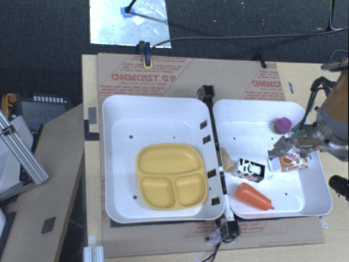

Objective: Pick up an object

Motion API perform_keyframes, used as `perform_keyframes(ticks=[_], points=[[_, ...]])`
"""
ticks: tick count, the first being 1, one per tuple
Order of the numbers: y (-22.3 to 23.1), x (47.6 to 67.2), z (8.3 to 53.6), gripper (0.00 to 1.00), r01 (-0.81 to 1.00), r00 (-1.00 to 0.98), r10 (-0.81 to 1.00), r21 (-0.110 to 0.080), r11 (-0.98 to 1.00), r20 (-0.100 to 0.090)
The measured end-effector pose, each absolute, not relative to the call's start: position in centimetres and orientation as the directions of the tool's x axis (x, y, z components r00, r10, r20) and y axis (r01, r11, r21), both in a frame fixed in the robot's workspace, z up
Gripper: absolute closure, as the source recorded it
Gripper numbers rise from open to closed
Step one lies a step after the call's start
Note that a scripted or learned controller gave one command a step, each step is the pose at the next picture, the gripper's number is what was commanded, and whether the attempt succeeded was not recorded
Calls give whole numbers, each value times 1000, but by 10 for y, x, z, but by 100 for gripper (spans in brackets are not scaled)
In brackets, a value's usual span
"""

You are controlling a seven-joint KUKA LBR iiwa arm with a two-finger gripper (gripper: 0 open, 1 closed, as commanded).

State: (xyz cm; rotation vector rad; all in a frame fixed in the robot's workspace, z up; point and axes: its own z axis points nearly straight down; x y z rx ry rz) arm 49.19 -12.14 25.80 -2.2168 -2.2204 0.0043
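In the right white bin (313, 198) the pincer (279, 148) (jaws apart, holding nothing) hovers beside the orange-white carton (294, 161), so the next move is probably lowering and closing

The left bin (117, 146) is largely taken up by a yellow tray (171, 176). In the right bin (245, 119), the far-left floor is unobstructed, while passage is narrowed by a purple ball (282, 125), carton (293, 162), black-white box (251, 169) and orange cone (253, 196).

Yellow divided tray (171, 176) in left bin (117, 119). Right bin (240, 116): purple ball (282, 125), orange cone (253, 196), black-and-white box (251, 169). Claw (279, 148) over red-and-white carton (293, 161).
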Motion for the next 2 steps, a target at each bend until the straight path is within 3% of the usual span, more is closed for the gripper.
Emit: perform_keyframes(ticks=[1,2], points=[[-121,493,261,0,1000,-3,1000,2,3,0],[-114,497,201,0,1000,-2,1000,-4,2,1]])
